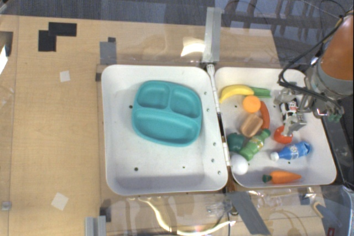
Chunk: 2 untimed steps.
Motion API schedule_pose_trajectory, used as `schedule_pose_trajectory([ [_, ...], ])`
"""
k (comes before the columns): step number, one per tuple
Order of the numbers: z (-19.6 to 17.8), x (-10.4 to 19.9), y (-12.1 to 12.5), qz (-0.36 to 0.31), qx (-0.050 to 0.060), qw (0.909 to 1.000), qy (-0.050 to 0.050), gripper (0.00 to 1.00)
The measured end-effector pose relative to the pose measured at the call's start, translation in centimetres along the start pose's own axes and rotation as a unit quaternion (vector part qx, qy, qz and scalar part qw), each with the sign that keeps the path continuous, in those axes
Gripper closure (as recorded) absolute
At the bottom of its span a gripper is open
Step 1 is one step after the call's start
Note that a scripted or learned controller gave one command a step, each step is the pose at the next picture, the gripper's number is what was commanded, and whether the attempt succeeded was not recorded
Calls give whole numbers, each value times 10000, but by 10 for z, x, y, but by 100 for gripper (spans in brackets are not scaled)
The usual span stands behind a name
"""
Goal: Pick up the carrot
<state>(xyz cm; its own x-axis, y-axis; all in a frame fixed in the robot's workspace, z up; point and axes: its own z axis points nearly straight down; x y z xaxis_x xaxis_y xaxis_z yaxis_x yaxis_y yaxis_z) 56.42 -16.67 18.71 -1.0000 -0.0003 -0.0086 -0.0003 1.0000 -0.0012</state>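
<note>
Claw (289, 119) over right bin (326, 174) (wooden bench (50, 135))

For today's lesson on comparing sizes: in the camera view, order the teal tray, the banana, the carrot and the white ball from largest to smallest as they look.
1. teal tray, by far the largest
2. banana
3. carrot, only slightly shorter than the banana, so that pair is close
4. white ball
</note>
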Motion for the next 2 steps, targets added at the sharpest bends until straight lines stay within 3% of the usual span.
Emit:
schedule_pose_trajectory([
  [1,89,-66,39,-817,1,9967,-26,0],
  [2,91,-71,61,1357,20,9907,25,0],
])
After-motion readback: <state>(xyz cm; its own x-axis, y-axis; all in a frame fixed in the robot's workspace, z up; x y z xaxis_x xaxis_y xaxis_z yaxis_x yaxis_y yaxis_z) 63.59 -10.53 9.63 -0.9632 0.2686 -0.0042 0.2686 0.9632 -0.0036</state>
